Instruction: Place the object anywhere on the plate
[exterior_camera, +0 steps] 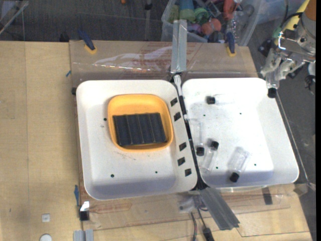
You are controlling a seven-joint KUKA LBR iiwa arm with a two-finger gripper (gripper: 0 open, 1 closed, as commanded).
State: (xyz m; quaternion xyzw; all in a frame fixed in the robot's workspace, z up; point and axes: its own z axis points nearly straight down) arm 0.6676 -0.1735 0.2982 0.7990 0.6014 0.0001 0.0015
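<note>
From the overhead camera view, two shallow white plastic bins sit side by side, the left bin (95, 179) and the right bin (281, 169), meeting along a dark central divider (186, 134). In the left bin, one rounded-square orange plate (116, 106) lies well inside the walls, with bare white floor on every side, widest toward the near edge. One dark ribbed rectangular block (139, 129) rests flat on the plate, filling most of its middle. The right bin holds four small black caps (210, 100) scattered across its floor, some attached to clear plastic tubes (238, 158) that are faint against the white. The gripper (276, 74) hangs over the right bin's far right corner, clear of the contents; I cannot tell whether it is open or closed.
</note>
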